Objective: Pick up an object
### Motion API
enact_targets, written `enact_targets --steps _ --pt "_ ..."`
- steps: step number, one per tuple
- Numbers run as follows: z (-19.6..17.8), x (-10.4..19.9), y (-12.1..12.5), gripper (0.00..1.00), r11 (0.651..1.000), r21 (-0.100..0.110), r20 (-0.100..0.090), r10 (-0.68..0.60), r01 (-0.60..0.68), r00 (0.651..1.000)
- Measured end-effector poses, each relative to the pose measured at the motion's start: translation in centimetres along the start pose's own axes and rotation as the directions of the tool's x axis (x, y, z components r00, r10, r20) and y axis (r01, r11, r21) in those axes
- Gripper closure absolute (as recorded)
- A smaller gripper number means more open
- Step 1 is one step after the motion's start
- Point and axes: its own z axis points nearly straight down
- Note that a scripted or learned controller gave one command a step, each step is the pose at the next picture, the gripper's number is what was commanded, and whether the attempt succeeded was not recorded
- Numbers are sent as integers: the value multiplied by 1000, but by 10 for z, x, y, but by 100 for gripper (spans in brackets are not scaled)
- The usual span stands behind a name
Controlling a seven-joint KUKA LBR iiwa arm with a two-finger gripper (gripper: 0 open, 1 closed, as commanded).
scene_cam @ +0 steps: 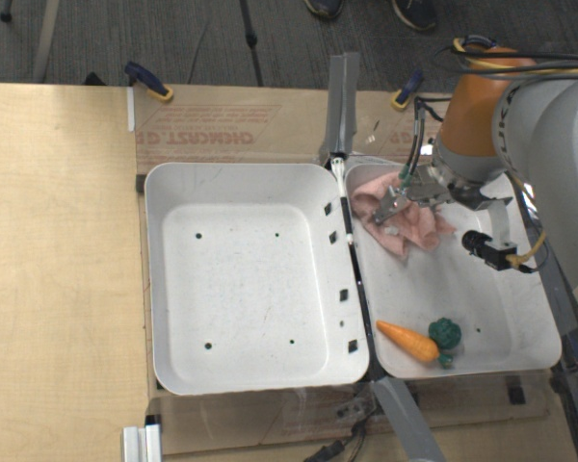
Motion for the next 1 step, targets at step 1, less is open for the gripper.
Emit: enact_targets --steps 1 --pt "0 2 -70 0 1000 0 -1 -5 5 1000"
